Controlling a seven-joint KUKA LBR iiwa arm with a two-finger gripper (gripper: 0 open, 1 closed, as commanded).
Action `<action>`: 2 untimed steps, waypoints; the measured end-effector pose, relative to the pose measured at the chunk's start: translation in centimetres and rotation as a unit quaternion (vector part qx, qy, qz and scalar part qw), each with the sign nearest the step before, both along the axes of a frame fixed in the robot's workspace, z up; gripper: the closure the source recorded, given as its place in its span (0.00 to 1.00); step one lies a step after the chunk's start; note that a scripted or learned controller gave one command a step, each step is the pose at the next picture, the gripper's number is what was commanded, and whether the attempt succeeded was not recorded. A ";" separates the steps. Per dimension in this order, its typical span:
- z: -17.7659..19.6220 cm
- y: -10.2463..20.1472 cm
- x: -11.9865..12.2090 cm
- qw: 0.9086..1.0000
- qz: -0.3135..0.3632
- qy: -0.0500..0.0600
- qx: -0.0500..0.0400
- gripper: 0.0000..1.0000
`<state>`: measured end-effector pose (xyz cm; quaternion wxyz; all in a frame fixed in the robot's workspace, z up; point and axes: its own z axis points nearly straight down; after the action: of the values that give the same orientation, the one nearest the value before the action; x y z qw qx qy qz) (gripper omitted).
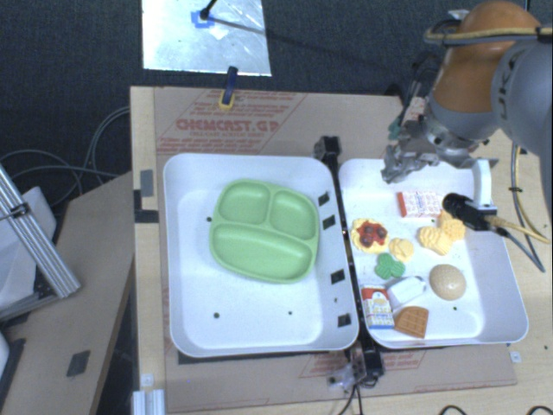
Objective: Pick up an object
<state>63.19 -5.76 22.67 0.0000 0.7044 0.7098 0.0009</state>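
Observation:
My gripper (395, 169) hangs over the back left corner of the right bin (510, 305), with nothing visibly held. Toy food lies in that bin. A red and white box (419, 202) sits just to the gripper's front right. A yellow piece (440, 233) lies in front of the box. A red-topped slice (370, 233) and a small yellow piece (400, 249) lie near the bin's left wall. Closer to the front are a green broccoli (389, 267), a tan round bun (447, 281), a waffle (413, 321) and a red and white carton (374, 306).
The left bin (186, 318) holds a green divided plate (263, 230). A black divider strip (339, 232) runs between the two bins. A shiny metal sheet (173, 24) lies on the dark floor behind the bench.

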 end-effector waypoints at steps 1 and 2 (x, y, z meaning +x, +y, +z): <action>0.8 4.8 -0.4 1.000 0.000 0.000 0.000 1.00; -0.7 5.9 0.2 1.000 -0.001 0.000 -0.001 1.00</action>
<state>63.42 0.10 21.92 0.0007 0.7052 0.7091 0.0006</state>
